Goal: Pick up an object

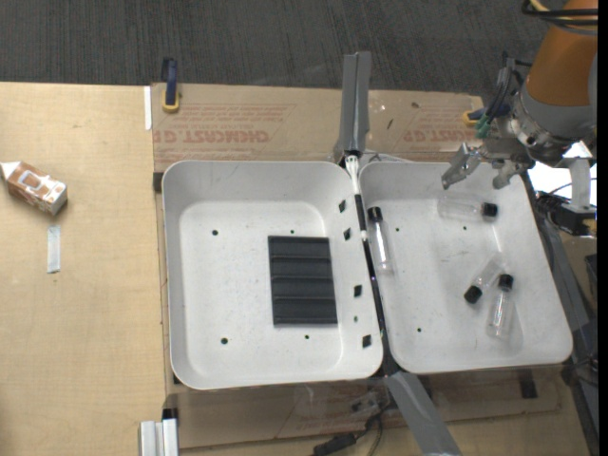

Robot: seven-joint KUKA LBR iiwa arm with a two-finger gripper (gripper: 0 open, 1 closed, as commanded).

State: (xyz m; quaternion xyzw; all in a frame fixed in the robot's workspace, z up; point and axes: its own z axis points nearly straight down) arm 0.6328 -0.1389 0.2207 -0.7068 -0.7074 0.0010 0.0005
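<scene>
Two white bins side by side on the tabletop (pixel 85 350). Left bin (pixel 190 255) holds a black ridged block (pixel 303 280), lying flat near centre. Right bin (pixel 418 340) holds four clear vials with black caps: one (pixel 378 240) along the left wall, one (pixel 467 211) near the upper edge, two (pixel 484 283) (pixel 500 307) just beside each other lower right. Gripper (pixel 486 162) hovers over the right bin's upper right corner, near the upper vial but apart from it. Fingers (pixel 460 171) look slightly spread, nothing seen between them. Arm (pixel 560 74) grey with orange band, entering from the right. Small printed carton (pixel 36 188) lies on the tabletop, well apart at far left.
</scene>
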